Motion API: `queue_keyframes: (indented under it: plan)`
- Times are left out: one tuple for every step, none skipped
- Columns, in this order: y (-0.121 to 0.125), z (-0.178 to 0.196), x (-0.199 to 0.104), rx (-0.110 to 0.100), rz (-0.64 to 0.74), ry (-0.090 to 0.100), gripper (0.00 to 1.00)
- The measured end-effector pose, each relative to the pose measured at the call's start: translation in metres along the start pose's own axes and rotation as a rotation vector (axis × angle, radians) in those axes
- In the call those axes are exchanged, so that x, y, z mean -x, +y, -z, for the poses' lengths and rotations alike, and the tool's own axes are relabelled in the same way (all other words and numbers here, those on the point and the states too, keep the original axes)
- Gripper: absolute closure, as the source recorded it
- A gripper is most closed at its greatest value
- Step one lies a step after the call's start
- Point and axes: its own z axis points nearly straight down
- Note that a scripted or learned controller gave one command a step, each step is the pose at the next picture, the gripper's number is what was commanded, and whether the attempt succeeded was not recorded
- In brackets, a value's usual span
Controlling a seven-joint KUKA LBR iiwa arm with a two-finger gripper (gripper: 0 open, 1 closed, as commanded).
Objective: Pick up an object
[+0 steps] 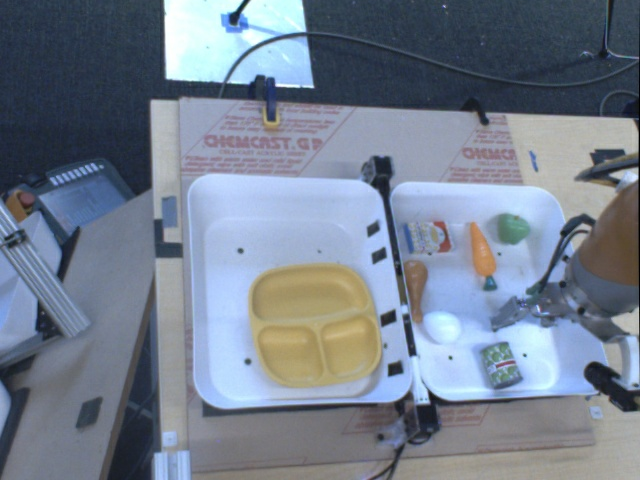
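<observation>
Seen from above at a slant, two shallow white bins sit side by side on a wooden bench, the left bin [215, 268] and the right bin [540, 373] touching along a shared edge held by black clips. The left bin holds one thing: a yellow divided tray [315, 323] with three compartments, lying toward the bin's near right corner.

The right bin holds six small objects. A small white-and-red packet [428, 236] lies at the far left; just beside it, toward the bin's middle, is one orange carrot [483, 253] with its green tip pointing toward the camera. One green rounded item [513, 228] rests near the far right corner. One brown pear-shaped piece [415, 281] lies along the left wall, and a white egg-shaped object [441, 326] sits just below it. One green-labelled can [501, 364] lies on its side near the front of the bin.

The grey arm reaches in from the right, its gripper [505, 316] low over the right bin's floor between the carrot and the can, near the egg-shaped object but apart from it. Its fingers appear spread, with nothing between them.

A sheet of printed cardboard [330, 138] lies under both bins. Beyond the bench, dark carpet carries a shiny metal plate [235, 28] and trailing cables; a grey control pendant [80, 196] rests at left.
</observation>
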Motion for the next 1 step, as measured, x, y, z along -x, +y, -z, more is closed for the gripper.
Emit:
queue_keyframes:
  plan:
    - [0.0006, -0.0005, 0.0001, 0.003, -0.001, -0.001, 0.00]
